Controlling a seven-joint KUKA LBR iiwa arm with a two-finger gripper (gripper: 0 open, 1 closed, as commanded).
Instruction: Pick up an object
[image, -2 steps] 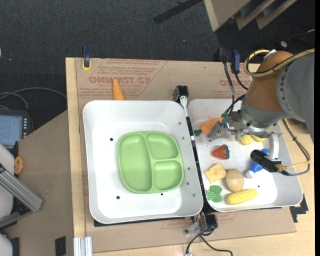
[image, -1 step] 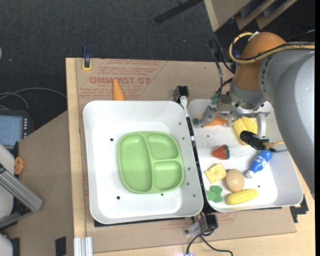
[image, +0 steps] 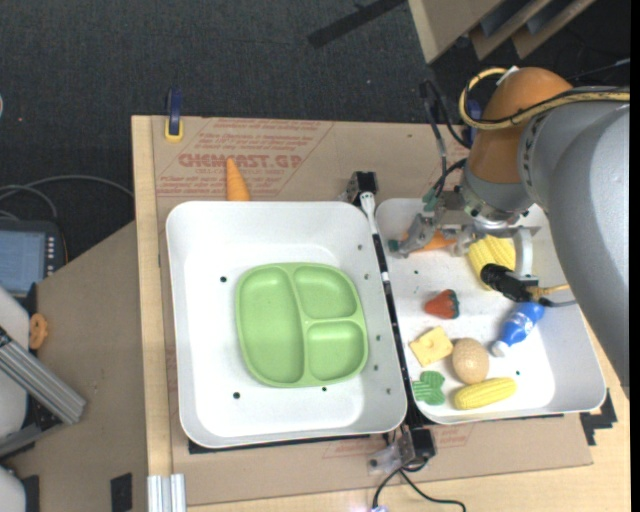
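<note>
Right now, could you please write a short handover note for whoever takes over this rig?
Gripper: low at the far end of the right white bin, over a small orange carrot-like toy; no grasp is visible.

Right bin also holds: red strawberry toy, yellow cheese wedge, tan egg, yellow corn cob, small green toy, blue-and-white bottle-like toy, yellow ridged toy.

Left white bin holds a green three-compartment plastic plate.

Done: nothing lifted. Left: grasp and raise one object.
</note>
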